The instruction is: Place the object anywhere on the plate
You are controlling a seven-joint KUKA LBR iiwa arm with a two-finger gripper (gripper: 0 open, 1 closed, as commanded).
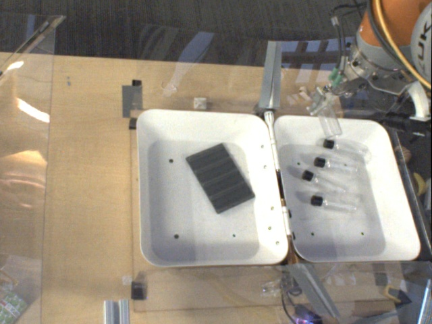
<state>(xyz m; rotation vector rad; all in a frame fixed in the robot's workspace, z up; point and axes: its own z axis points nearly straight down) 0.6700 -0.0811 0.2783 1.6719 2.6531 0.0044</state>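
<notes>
Claw (pixel 329 94) hangs above the far rim of the right bin (pixel 398 181), toward 1 o'clock in the view — a clear tube with a black cap (pixel 329 133) hangs pinched between its fingers. Three more capped tubes (pixel 331 181) lie in that bin, near centre. Left bin (pixel 155 194) holds the dark ribbed plate (pixel 220 178), lying flat and skewed — well apart from the held tube. Both bins rest on the wooden surface (pixel 81 181).
</notes>
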